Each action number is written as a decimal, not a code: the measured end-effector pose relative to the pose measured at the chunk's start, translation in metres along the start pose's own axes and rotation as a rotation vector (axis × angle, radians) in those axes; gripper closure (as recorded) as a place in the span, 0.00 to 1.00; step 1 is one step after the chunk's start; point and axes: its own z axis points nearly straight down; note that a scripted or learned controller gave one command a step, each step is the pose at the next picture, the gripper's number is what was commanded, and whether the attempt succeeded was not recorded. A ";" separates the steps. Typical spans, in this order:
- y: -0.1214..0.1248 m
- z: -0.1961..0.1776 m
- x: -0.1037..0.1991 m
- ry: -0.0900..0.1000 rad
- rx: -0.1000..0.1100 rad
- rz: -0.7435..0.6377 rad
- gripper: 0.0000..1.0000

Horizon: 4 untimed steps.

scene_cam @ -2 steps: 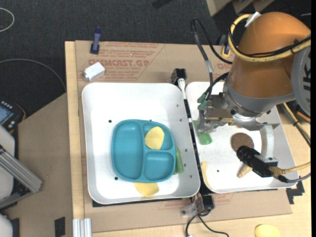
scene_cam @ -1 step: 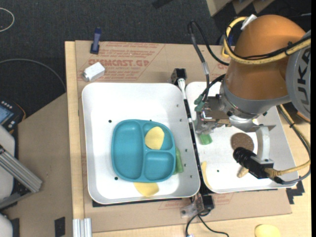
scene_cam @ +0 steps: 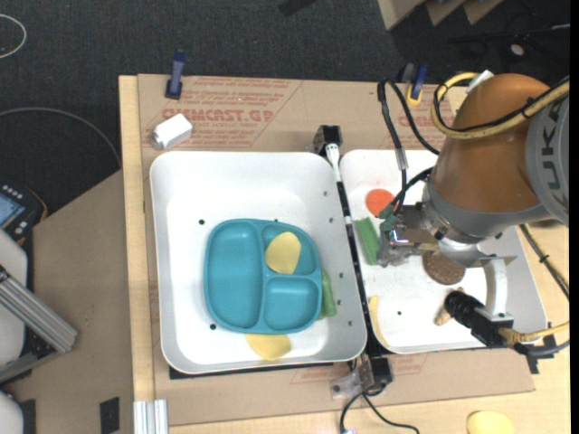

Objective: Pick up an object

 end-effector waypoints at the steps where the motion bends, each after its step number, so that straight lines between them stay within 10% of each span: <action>1: 0.000 -0.046 0.085 0.004 -0.014 -0.017 1.00; 2: 0.000 -0.187 0.113 0.007 -0.027 -0.013 1.00; 3: -0.001 -0.105 0.022 -0.002 0.001 0.004 1.00; 4: 0.000 -0.083 0.047 0.001 -0.004 -0.008 1.00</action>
